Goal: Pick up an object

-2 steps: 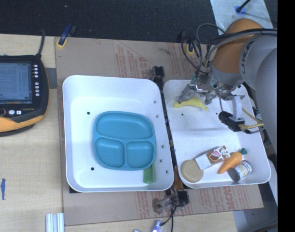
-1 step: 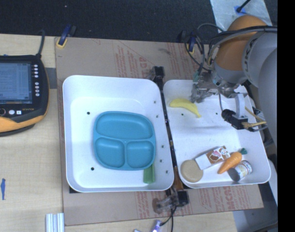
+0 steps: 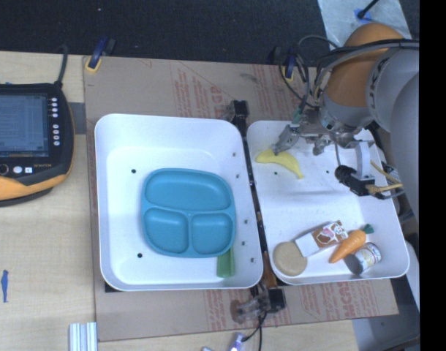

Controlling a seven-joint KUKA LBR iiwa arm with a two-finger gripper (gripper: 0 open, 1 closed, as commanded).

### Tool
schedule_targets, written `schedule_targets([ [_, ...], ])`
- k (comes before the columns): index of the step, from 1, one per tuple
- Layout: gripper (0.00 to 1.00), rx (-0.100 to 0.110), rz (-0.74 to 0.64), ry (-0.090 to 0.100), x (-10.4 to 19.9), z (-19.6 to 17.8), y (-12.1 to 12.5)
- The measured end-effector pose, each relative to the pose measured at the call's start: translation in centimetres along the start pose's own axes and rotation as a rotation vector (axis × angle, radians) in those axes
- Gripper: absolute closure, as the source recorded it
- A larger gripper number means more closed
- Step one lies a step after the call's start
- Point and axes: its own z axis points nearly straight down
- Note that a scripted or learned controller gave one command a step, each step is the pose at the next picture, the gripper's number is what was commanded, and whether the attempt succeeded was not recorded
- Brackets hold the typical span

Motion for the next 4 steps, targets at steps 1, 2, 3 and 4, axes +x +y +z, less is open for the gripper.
schedule_targets([
  [1,0.00,-0.005,0.004,-0.001,1.6,1.5,0.0],
  [2,1.00,-0.005,0.002,0.002,1.6,0.4,0.1],
  [3,0.00,-0.005,0.002,0.002,1.6,0.4,0.1],
  [4,0.00,0.009,0.005,0.005,6.1,-7.9,-0.3],
])
